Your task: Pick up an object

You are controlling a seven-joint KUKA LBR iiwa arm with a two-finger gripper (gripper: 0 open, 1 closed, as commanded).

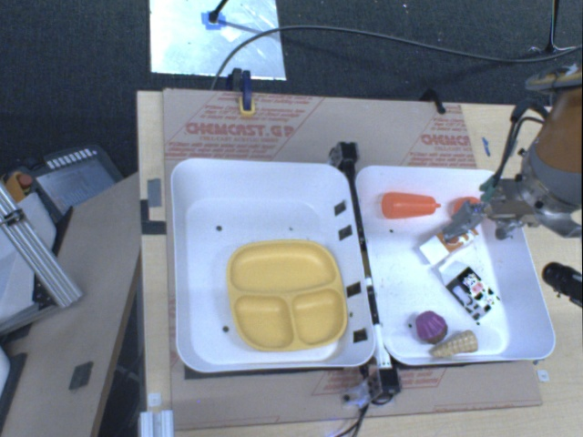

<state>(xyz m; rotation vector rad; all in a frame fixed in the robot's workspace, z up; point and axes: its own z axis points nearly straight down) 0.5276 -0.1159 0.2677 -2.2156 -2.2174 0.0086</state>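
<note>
While the gripper (480, 209) hovers over crowded items (finger spread I cannot tell), I fear nudging the carrot (410, 206) away.

A cardboard-topped bench (301, 121) bears two white bins, left (196, 208) and right (528, 271), side by side.

You see two bins (264, 189) of smooth white plastic with a soft sheen. The yellow divided tray (287, 294) looks like matt plastic. Under the bins lies a sheet of brown cardboard (301, 126) with a printed, dull face, on a pale wood-look counter (150, 144). The orange carrot (410, 206) is glossy plastic; the cone (455, 343) has a ribbed, rougher surface. The grey square (219, 25) behind shines like brushed metal on dark, coarse carpet (73, 53).
</note>
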